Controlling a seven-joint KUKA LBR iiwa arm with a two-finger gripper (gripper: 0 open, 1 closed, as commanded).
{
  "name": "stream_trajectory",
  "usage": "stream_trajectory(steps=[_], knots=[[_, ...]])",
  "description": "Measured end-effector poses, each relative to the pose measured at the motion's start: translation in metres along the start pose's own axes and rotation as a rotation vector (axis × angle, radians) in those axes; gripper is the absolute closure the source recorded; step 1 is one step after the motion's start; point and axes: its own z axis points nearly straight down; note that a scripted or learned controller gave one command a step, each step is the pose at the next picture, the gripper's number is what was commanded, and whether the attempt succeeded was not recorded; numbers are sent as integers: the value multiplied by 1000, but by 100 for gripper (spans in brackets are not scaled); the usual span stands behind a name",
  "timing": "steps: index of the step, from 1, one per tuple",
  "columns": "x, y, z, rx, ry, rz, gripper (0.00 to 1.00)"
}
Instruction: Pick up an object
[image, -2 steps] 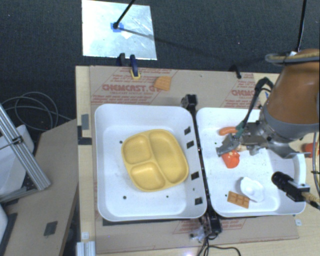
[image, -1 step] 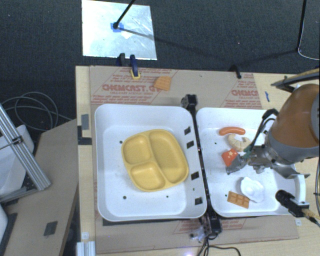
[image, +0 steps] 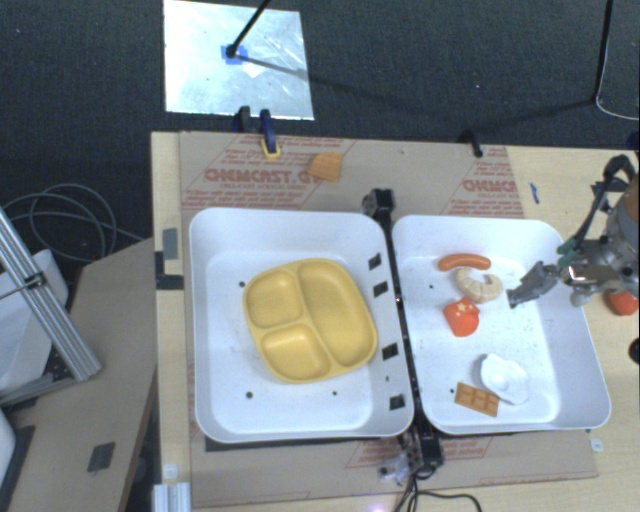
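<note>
Two white bins (image: 215, 330): one yellow tray (image: 310, 320), five small items, hand (image: 528, 287) grip unclear.

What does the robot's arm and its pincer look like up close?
At the camera view's right edge, the arm ends in a greyish metal wrist with dark cables looping above it and an orange-red patch beside it. The pincer is a slim, dark grey pointed piece reaching over the right bin.

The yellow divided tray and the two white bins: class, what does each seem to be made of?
Yellow divided tray: probably moulded plastic, matte, with smooth rounded compartments. The left white bin and right white bin: likely thin formed plastic, slightly glossy, with soft rounded rims.
</note>
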Motion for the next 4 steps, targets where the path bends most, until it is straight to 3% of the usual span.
stream_trajectory(steps=[1,2,3,4], knots=[[-6,-5,104,23,6,3,0],[-1,2,-75,-6,0,-4,0],[-20,-5,68,26,6,4,0],[14,-4,120,19,7,-4,0]])
